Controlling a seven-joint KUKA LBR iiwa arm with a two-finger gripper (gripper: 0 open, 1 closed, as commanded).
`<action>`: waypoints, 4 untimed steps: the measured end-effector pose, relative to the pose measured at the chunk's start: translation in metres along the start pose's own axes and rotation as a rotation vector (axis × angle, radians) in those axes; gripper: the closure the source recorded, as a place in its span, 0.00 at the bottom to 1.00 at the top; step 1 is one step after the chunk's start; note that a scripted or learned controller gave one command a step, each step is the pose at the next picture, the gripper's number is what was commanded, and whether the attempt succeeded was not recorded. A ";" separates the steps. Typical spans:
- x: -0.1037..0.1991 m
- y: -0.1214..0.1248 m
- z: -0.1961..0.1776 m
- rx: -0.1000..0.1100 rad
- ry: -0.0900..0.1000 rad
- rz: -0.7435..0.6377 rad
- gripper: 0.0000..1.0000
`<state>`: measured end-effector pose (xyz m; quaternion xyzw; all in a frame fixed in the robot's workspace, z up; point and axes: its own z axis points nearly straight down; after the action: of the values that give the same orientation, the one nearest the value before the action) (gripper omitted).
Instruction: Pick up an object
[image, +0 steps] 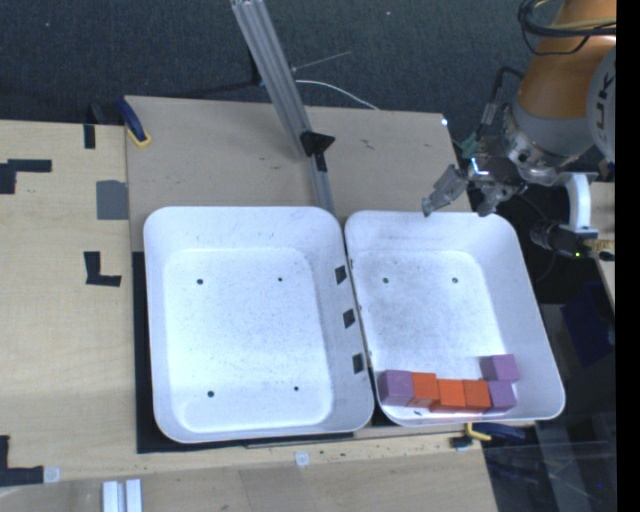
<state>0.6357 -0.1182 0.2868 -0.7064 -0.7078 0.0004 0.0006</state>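
Observation:
A row of small blocks lies along the near edge of the right bin: a purple block at the left, orange blocks in the middle, and purple blocks at the right end. My gripper hangs over the bin's far rim, well away from the blocks, near the top right of the camera view. Its two fingers stand apart with nothing between them.
The left bin sits beside the right one, with black clips along the shared rim. A slanted metal pole rises behind the bins. A blue and yellow clamp sits at the bench's near edge.

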 end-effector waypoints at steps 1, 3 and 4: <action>0.021 -0.020 0.128 0.009 0.000 0.001 0.00; 0.022 -0.010 0.051 -0.004 -0.001 -0.001 0.00; 0.018 -0.106 0.131 0.013 0.002 0.004 0.00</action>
<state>0.5298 -0.1005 0.1558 -0.7080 -0.7062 0.0042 0.0057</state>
